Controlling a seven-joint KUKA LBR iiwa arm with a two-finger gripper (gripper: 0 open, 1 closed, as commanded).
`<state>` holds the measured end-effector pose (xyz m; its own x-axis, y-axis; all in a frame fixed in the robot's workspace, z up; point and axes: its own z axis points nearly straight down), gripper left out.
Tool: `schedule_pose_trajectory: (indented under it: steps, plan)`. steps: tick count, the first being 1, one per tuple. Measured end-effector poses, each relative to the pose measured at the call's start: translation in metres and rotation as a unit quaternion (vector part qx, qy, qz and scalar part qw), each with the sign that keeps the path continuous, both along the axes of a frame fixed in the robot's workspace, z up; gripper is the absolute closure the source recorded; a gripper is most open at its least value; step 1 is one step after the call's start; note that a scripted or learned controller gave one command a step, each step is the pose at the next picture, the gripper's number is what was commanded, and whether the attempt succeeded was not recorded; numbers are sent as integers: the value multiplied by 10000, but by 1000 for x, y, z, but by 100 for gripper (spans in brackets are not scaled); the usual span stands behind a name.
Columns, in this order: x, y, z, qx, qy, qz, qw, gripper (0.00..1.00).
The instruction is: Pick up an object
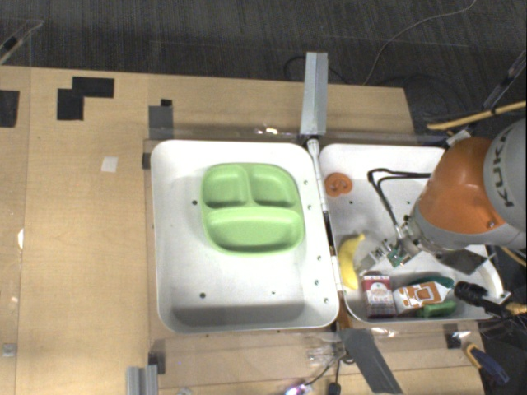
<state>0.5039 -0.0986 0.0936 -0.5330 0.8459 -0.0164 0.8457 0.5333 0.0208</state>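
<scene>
Camera view, arm: the gripper (385, 253) hangs low in the right bin (428, 161), just beside the banana (351, 260); whether it is released or clenched I cannot tell.
Camera view, target: the banana lies near the bin's left wall, with a red box (378, 294) and a brown packet (420, 293) just below it.
Handling: likely light, soft, easily bruised; take it across its middle.
Left bin (177, 245): holds a green divided tray (251, 206).
</scene>
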Motion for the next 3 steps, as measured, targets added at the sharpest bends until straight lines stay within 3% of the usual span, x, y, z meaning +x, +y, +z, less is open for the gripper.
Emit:
schedule_pose_trajectory:
  steps: [1, 2, 3]
  plan:
    - [-10, 3, 0, 17, 5, -1199, 9928, 0]
    - [53, -3, 70, 5, 101, 382, 9992, 0]
    - [19, -24, -2, 47, 56, -1543, 9880, 0]
